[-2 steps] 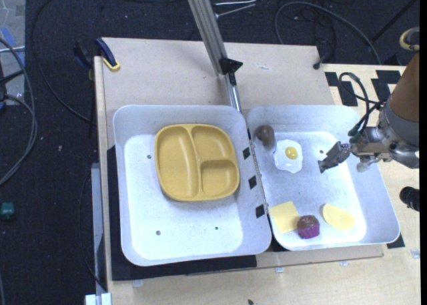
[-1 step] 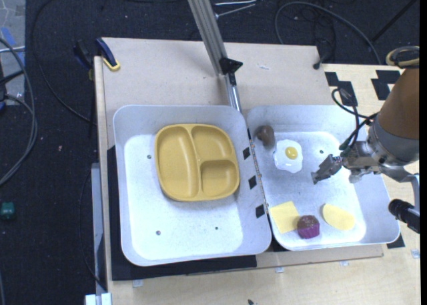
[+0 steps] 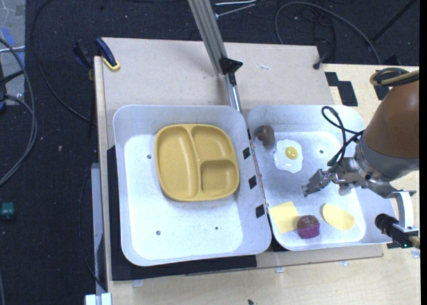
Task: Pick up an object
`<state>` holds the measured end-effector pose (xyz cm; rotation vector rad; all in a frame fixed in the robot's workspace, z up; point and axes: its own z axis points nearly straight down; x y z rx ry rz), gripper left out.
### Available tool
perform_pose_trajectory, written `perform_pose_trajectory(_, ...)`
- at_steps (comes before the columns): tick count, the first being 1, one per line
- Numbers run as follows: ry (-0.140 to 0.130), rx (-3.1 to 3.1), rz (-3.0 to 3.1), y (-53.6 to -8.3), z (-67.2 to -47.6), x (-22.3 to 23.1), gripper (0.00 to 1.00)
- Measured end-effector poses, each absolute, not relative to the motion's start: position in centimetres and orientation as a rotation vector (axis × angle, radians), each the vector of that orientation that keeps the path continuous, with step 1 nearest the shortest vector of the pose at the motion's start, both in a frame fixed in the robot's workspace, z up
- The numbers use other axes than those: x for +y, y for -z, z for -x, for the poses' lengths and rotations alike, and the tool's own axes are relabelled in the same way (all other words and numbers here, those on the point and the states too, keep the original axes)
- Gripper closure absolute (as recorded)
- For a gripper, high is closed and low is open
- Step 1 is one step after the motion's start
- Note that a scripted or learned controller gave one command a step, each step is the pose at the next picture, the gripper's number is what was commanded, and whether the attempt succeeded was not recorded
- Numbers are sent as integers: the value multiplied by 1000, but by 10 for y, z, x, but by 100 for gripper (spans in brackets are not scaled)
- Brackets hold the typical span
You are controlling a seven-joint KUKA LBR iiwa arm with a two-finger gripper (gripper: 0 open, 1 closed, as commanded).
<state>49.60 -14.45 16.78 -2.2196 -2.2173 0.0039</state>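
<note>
No brand, label or writing can be read on anything here.

Nearest the camera, along the front of the right bin (image 3: 347, 113), lie three items in a row: a pale yellow cheese-like square (image 3: 284, 216), a purple rounded piece (image 3: 307, 226) touching its right side, and a yellow lemon-shaped slice (image 3: 337, 217) a little further right. The gripper (image 3: 316, 185) hovers just above and between these and the items behind, pointing left over the bin floor; its dark fingers look slightly parted with nothing between them, though they are small and hard to read. The grey arm (image 3: 393, 140) with its orange band comes in from the right, a black cable looping over the bin's far right corner.

Further back in the same bin sits one toy fried egg (image 3: 289, 155), white with a yellow yolk, and behind it, near the bin's far left corner, one brown rounded piece (image 3: 265, 135). That makes five objects in the right bin.

The left bin (image 3: 133, 230) holds one thing: a yellow plate (image 3: 197, 161) divided into three compartments, with nothing in them.

Both bins rest side by side on the wooden tabletop (image 3: 167, 70). At its far left corner lies one blue and yellow clamp (image 3: 107, 55). A grey metal pole (image 3: 203, 13) slants up from between the bins.
</note>
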Motion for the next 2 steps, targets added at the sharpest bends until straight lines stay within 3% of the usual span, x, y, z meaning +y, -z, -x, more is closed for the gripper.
perform_pose_trajectory(1,-5,-2216,2219,-104,-495,-148,0)
perform_pose_trajectory(2,0,-2220,2222,-118,-496,-148,100)
